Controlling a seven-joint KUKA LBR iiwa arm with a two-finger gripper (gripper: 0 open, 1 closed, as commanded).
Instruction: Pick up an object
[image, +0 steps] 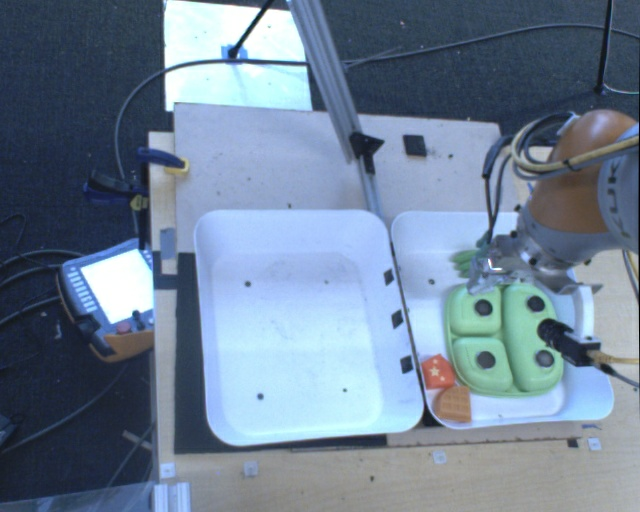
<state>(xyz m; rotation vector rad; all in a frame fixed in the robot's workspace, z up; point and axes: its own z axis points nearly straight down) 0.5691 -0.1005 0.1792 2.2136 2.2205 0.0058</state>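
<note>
Gripper (487, 268) state unclear, its wrist hiding part of the green tray (503, 342).

You will find no legible text, label, brand, number or sign here. The handheld pendant (108, 298) left of the bench shows a lit screen, but its contents are too washed out to read.

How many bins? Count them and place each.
2. Left bin sits mid-bench; right bin adjoins it, holding the green block beneath the arm. None seem hidden.
</note>
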